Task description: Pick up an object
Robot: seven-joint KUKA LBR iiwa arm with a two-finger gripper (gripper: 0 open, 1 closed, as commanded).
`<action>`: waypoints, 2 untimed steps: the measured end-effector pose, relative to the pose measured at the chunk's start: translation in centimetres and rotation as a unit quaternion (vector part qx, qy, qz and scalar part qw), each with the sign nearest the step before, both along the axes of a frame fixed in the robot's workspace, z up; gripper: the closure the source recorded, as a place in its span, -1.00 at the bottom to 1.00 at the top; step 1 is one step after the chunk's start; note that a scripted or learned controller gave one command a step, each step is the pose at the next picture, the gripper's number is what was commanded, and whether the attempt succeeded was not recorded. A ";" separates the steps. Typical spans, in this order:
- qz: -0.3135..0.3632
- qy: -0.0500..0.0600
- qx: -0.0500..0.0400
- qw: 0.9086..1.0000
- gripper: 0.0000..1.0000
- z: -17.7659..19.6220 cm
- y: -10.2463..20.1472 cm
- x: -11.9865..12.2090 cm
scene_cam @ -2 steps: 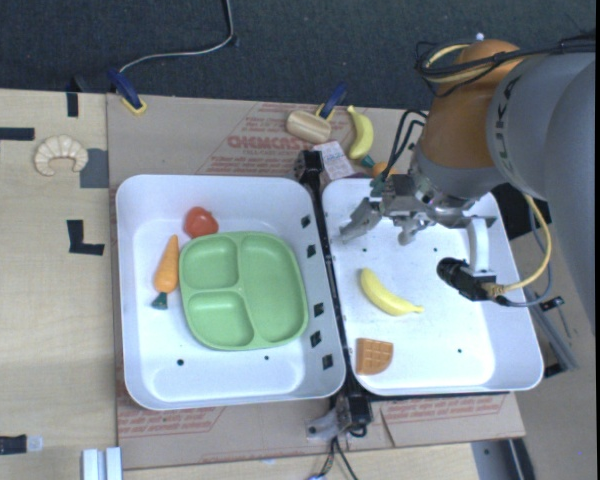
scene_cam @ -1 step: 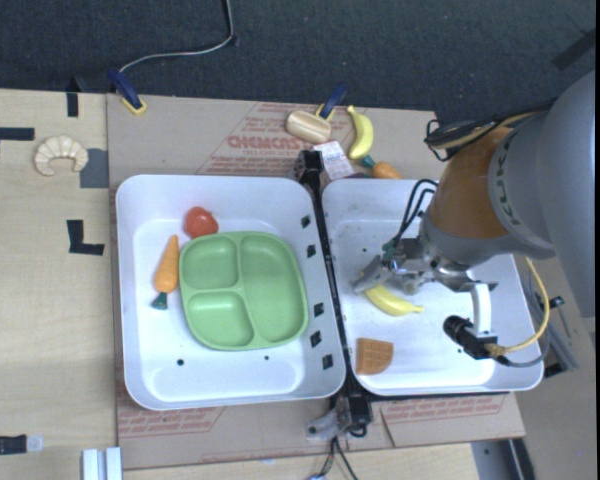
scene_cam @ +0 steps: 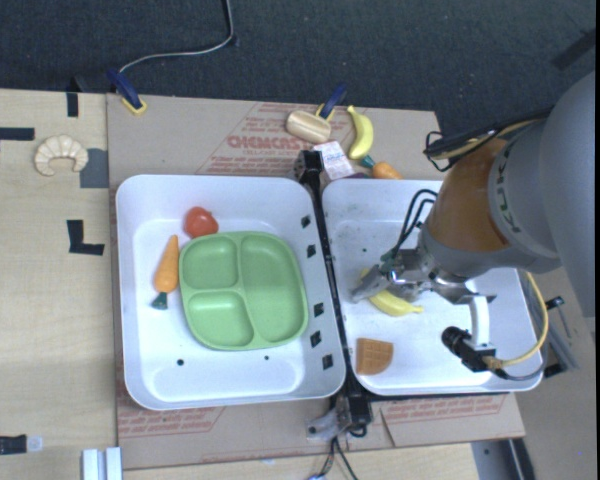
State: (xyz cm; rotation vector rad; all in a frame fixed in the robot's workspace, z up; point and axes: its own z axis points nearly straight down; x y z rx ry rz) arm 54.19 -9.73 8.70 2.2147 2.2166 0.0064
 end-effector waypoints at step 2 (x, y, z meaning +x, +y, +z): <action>0.000 0.000 -0.001 1.000 1.00 0.9 -0.5 -1.2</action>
